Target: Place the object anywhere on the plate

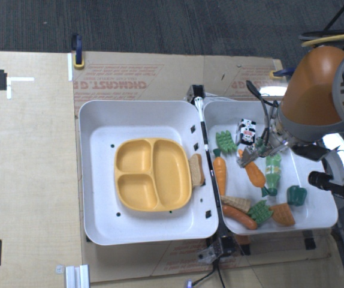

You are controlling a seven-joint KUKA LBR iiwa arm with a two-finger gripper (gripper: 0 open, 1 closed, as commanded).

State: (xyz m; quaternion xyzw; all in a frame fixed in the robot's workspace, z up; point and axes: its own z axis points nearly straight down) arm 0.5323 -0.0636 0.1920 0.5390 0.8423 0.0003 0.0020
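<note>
Hand hovers over right bin's toys; yellow plate sits left.

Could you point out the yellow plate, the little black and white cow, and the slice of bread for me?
Yellow plate (173, 171): camera view, on the floor of its large right compartment.
Black and white cow (247, 132): camera view, on the middle of its body.
Slice of bread (197, 170): camera view, on its flat face beside the plate.

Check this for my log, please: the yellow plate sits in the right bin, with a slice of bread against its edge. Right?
Not quite. The camera view shows the yellow plate in the left bin, not the right one. The slice of bread does lie against the plate's edge, on the side nearest the right bin.
</note>
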